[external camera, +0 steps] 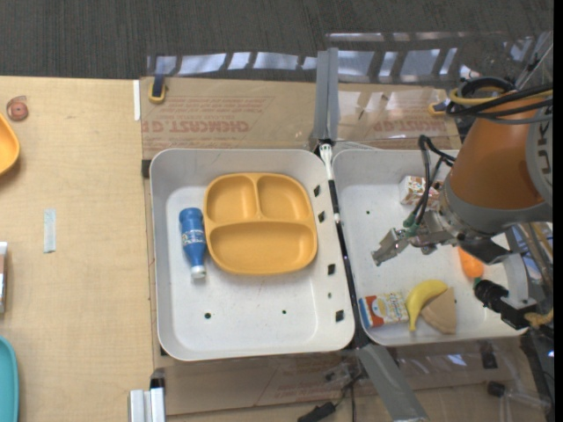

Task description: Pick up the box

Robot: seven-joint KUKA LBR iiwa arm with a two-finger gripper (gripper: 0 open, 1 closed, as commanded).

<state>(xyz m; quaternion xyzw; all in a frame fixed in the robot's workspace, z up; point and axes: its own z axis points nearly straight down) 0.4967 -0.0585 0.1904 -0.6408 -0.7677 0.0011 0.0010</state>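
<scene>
1. Surface: tan wooden bench (70,236); brown cardboard (229,117) behind 2 white bins; dark carpet beyond.
2. Left bin (255,332): 1 yellow divided plate (260,222), 1 blue bottle (193,240).
3. Right bin (374,200): 1 box (384,309) at the front edge, lying flat, long axis left-right, touching 1 banana (425,299); 1 tan wedge (442,313); 1 wrapped packet (415,188).
4. Gripper (387,246): fingers apart, clasping nothing, above bin floor, apart from box.

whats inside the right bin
A small box at the front edge, a banana, a tan wedge, an orange piece. The arm covers the back.
</scene>
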